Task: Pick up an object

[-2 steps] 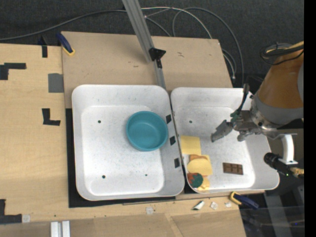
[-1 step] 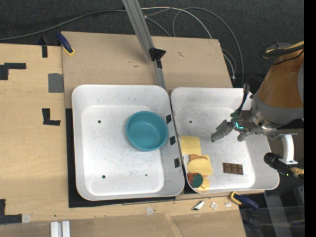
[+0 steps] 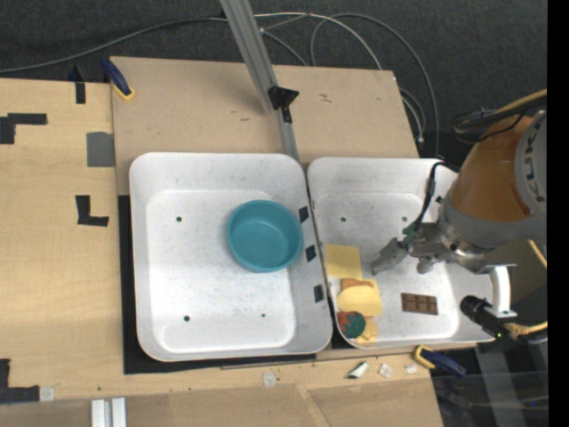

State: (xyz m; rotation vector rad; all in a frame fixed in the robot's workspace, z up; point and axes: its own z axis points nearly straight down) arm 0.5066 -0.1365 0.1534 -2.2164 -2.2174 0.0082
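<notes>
The arm's orange band [image 3: 498, 181] sits nearest the lens, over the right bin [image 3: 356, 181] and hiding the bin's far right side. Below it the gripper [image 3: 388, 258] reaches leftward with nothing between the jaws; whether they stand apart or together I cannot tell, since they read as one dark wedge. The likeliest target, a pale yellow block [image 3: 343, 261], lies just left of the jaws, flat, its long axis running roughly toward the bin's near wall. Behind it from the jaws (toward the near-left corner) crowd a yellow-and-red toy [image 3: 360, 299] and a green-and-red piece [image 3: 354, 324], shapes hard to separate. A brown chocolate-like bar [image 3: 420, 304] lies near, on the jaws' other side. The blue bowl [image 3: 264, 236] sits well left, in the left bin [image 3: 160, 265].
</notes>
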